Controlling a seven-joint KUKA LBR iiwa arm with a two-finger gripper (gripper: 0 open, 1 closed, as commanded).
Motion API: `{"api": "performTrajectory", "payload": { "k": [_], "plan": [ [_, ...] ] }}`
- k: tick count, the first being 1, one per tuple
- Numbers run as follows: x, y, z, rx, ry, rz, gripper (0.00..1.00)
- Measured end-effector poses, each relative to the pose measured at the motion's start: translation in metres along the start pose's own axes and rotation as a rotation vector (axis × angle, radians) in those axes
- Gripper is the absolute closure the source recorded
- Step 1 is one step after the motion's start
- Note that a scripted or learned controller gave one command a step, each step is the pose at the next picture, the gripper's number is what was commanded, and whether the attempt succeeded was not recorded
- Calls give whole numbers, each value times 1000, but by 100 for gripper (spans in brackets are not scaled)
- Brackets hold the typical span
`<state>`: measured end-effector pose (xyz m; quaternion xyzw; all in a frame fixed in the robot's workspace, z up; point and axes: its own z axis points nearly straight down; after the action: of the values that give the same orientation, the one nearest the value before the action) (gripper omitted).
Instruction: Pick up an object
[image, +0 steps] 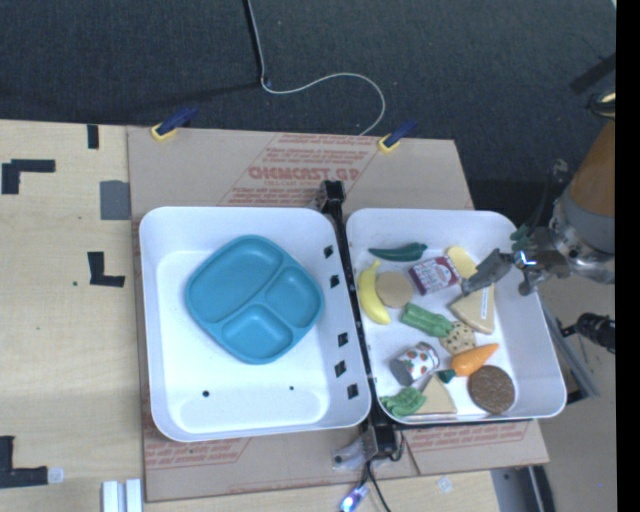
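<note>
My gripper hangs over the right side of the right bin, open, with nothing between its fingers. One dark finger points down-left toward a pale cheese wedge just below it. Nearby in that bin lie a yellow piece, a purple-and-red packet, a green pepper, a banana, a green pickle, a carrot and a brown cookie.
The left bin holds a blue divided plate. A grey-and-white cup, a green leafy piece and a bread slice crowd the right bin's front. A black divider runs between the bins.
</note>
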<state>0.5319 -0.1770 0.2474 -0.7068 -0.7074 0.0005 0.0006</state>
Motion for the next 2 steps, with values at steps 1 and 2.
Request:
{"api": "performTrajectory", "payload": {
  "k": [1,2],
  "plan": [
    [1,0,-10,1,0,-1,100],
    [61,-51,23,7,4,-3,100]
  ]
}}
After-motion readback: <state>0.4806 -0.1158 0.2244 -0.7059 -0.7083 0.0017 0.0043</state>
